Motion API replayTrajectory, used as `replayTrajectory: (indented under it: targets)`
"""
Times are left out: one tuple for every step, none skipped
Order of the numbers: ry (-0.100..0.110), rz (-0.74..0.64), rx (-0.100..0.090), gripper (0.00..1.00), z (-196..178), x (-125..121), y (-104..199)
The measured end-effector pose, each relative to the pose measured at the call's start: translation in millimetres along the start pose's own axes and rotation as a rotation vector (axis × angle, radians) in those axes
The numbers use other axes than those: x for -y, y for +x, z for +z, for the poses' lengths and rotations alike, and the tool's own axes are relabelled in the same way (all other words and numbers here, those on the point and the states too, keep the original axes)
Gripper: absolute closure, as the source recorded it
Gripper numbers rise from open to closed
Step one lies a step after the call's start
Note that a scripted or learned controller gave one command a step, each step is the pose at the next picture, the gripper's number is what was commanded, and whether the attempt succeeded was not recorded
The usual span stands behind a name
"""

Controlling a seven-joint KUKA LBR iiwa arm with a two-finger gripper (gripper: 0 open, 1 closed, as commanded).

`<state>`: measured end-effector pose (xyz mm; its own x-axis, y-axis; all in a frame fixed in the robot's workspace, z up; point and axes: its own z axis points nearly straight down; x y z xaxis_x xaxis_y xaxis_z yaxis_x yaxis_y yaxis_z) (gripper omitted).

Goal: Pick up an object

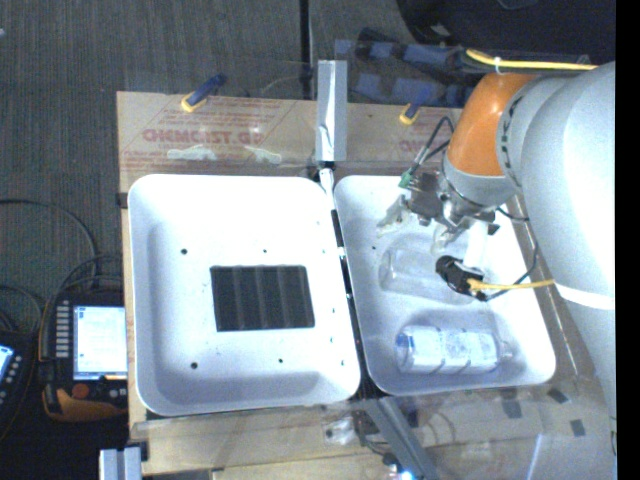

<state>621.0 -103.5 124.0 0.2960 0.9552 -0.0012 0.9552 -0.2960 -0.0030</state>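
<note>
In the right white bin, the gripper hangs low over a clear plastic cup; jaw state cannot be told. A clear plastic bottle lies nearby. Probably nothing is lifted yet.

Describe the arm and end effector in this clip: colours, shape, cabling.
The arm is bulky, rounded and pale grey, with an orange band above the wrist. The end effector is small, metallic grey, with dark wires and a green connector. A yellow cable trails beside it.
</note>
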Motion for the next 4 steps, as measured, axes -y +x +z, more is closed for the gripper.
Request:
replayTrajectory:
  targets:
    - [-0.001,-0.088,0.001,0.00,-35.2,34.9,-55.0]
    - [-0.018,-0.184,-0.001,0.00,32.3,61.7,-39.0]
    - [-0.049,-0.371,0.002,0.00,29.5,103.3,-29.7]
    - [-0.004,-0.513,-0.002,0.00,15.4,57.4,-64.7]
